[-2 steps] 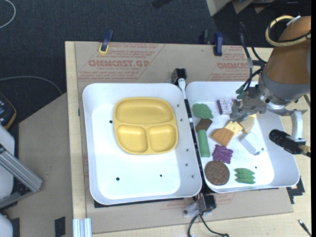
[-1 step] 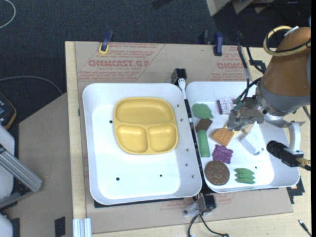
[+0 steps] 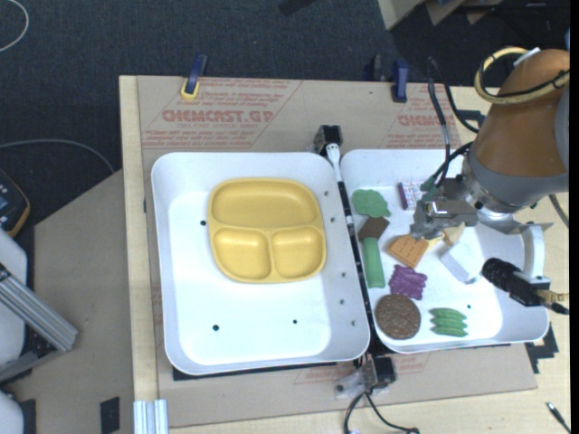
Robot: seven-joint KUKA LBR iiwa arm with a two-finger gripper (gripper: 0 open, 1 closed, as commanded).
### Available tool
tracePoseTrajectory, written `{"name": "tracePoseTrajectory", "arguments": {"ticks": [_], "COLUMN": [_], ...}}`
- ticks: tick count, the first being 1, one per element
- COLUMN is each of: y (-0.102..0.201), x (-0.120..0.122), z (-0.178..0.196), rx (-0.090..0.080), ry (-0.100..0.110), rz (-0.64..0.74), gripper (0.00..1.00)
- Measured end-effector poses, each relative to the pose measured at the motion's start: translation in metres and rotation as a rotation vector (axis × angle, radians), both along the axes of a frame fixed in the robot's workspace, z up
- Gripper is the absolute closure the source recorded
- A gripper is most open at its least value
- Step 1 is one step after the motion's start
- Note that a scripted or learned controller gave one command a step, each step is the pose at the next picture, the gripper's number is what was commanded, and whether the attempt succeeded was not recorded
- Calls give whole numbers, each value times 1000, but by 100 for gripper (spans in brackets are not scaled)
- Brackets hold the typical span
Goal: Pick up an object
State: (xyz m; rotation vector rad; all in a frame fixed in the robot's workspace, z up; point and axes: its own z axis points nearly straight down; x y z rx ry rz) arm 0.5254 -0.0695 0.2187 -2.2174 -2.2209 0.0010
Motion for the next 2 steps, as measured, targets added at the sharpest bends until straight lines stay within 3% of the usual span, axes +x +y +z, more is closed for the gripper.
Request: {"name": "tracePoseTrajectory", "arguments": {"ticks": [1,2], "y": [-12,-11], "x": [-10,1], "z": [-2,-2], "rx": [-1,-2], "ry": [0,-5], "rz": [-3,-1], "gripper": [100,100]}}
